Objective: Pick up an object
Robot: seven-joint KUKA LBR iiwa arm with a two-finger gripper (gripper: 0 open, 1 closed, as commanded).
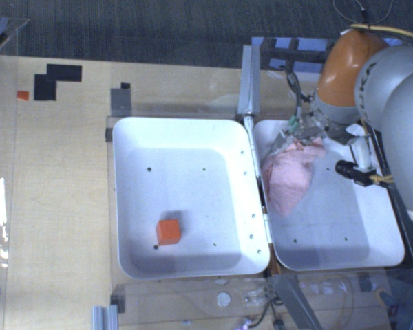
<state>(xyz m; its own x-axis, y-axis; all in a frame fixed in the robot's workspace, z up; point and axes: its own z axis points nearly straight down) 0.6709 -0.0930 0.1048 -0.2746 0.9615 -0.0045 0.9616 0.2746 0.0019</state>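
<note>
Pincer (301,130) at crumpled pink cloth (289,174) in right bin (344,253), grip unclear, orange cube (168,232) in left bin (193,133).

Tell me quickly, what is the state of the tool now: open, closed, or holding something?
Tool: it cannot be told; it is at the top of the pink cloth in the right bin, and its tip is hidden.
</note>
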